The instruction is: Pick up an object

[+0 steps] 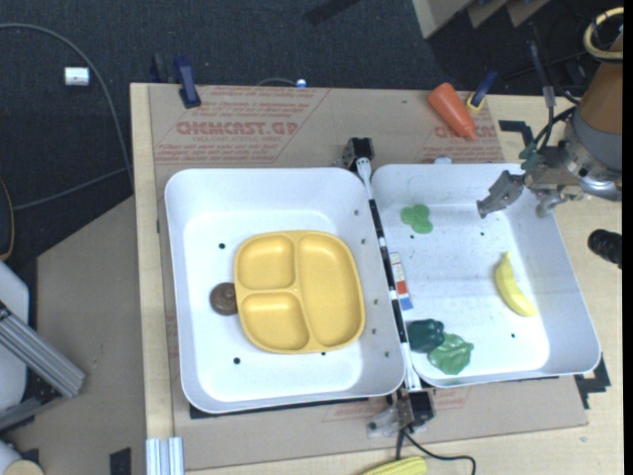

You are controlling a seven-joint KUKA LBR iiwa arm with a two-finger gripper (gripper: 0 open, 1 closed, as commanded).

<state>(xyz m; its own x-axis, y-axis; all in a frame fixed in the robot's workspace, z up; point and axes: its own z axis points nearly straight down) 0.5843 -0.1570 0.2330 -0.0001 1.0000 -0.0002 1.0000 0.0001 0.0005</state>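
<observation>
My gripper (517, 203) hangs over the back right part of the right bin (564, 265), open, with nothing between its fingers. A yellow banana (514, 285) lies in that bin, a little in front of the gripper and apart from it. A small green piece (416, 218) rests near the bin's back left. In the front left corner a dark green object (426, 335) touches a light green leafy one (453, 354).
The left bin (188, 265) holds a yellow divided plate (298, 291) with a brown round object (224, 298) at its left edge. An orange carrot-like item (453, 112) and a blue clamp (185, 82) lie on the bench behind the bins.
</observation>
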